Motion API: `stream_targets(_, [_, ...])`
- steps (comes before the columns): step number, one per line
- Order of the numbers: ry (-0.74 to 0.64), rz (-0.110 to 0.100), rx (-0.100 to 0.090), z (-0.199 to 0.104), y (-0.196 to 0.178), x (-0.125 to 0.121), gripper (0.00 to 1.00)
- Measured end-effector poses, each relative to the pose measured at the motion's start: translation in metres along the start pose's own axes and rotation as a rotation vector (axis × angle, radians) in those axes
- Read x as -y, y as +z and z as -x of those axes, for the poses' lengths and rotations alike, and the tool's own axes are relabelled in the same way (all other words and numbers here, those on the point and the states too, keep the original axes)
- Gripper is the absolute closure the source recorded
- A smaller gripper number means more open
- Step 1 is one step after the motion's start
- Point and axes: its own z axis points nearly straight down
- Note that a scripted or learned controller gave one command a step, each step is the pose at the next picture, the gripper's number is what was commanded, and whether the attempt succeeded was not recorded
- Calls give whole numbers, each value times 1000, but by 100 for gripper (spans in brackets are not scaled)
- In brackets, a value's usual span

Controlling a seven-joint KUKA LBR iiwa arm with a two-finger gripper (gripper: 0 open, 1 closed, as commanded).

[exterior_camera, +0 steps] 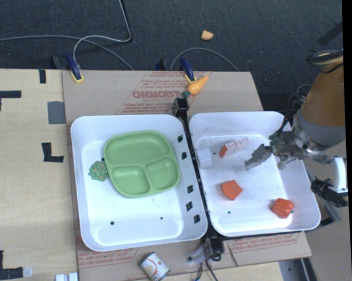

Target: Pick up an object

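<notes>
Two white bins sit side by side on a cardboard sheet [157, 91] on the bench. The left bin [92, 226] holds a green divided plate [142, 163], which fills its upper middle, and a small green bumpy ball [98, 170] touching the plate's left edge. The right bin [257, 223] holds four loose objects: a pale translucent block [205, 157] near the left wall, a small red-and-white packet [233, 146] just right of it toward the far wall, an orange block [231, 190] near the bin's centre, and a red-orange lump [282, 207] in the near right corner. The arm enters from the right, orange band [327, 97] above the wrist, and the gripper [256, 158] hangs over the right half of the right bin, between the packet and the right wall. Gripper state: cannot tell from this angle; nothing is seen between its tips. Outside the bins, a carrot-shaped toy [197, 84] lies on the cardboard at the far edge, above the seam between the bins, and a small can [154, 267] lies on its side off the near edge of the left bin.
</notes>
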Motion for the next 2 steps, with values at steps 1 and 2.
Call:
stream_targets(1, [-1,4,-1,-42,145,-7,0])
stream_targets(2, [1,6,3,-40,135,-7,100])
